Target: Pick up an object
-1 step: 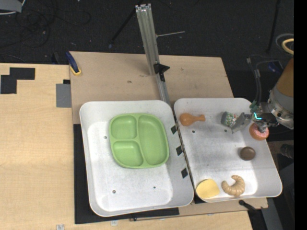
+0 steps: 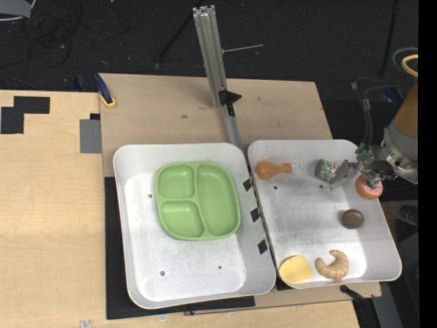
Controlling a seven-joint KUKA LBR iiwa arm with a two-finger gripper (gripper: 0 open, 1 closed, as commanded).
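The right bin [image 2: 307,214] holds several small objects. An orange drumstick-shaped toy [image 2: 273,170] lies at its far left, and a grey-green crumpled item [image 2: 330,170] sits near the far middle. By the right wall rests a pink-red round piece [image 2: 369,189], with a brown ball [image 2: 352,218] a little nearer. A yellow wedge [image 2: 295,269] and a tan croissant [image 2: 333,264] lie at the near edge. My gripper [image 2: 367,169] hangs over the bin's far right side, just above the pink-red piece and right of the grey-green item. Nothing is visibly held.
A green three-compartment plate [image 2: 199,200] lies in the left bin [image 2: 184,279]. A metal post [image 2: 213,60] rises behind the bins. The arm's orange band [image 2: 407,115] sits at the right edge, above the bin wall.
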